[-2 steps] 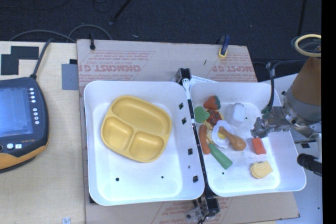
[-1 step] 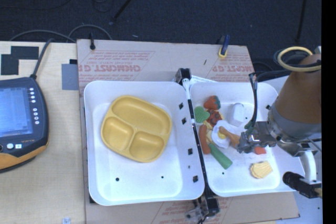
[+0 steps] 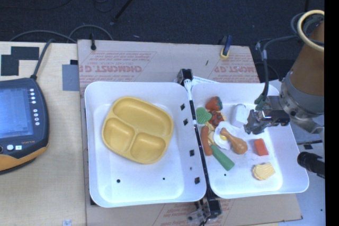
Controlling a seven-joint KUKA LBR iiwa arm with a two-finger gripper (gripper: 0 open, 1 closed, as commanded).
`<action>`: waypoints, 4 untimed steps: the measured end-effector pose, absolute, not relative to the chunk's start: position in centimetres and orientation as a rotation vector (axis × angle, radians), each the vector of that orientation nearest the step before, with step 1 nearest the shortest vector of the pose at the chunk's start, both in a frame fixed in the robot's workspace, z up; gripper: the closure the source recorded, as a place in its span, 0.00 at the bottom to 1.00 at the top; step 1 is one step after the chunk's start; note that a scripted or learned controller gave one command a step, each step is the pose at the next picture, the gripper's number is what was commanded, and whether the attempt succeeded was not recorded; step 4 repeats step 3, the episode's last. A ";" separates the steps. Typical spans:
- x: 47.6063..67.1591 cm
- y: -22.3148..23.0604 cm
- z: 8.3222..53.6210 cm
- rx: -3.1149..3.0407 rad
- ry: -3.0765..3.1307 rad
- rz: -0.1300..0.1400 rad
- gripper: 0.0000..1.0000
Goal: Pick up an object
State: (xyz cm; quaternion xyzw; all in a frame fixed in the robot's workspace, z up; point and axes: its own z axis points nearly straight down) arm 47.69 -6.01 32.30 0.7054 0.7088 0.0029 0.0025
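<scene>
We see the counter (image 3: pixel 58 177) carrying two white bins. The left bin (image 3: pixel 106 177) holds a yellow divided plate (image 3: pixel 137 128). The right bin (image 3: pixel 288 174) holds toy food: a drumstick (image 3: pixel 234 141), a green piece (image 3: pixel 222 157), a sausage (image 3: pixel 205 140), a yellow shell-like piece (image 3: pixel 263 171) and a small red block (image 3: pixel 260 146). The arm (image 3: pixel 310 71) reaches in from the right, its gripper (image 3: pixel 254 123) low over the right bin, just right of the drumstick; we cannot tell how its fingers stand.
</scene>
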 end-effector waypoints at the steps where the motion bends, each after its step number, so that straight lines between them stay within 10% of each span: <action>1: 47.4 -10.1 24.6 2.232 2.222 -0.011 1.00; 2: 47.6 -1.8 23.6 2.218 2.234 -0.002 1.00; 4: 47.6 -0.2 28.4 2.219 2.224 0.002 1.00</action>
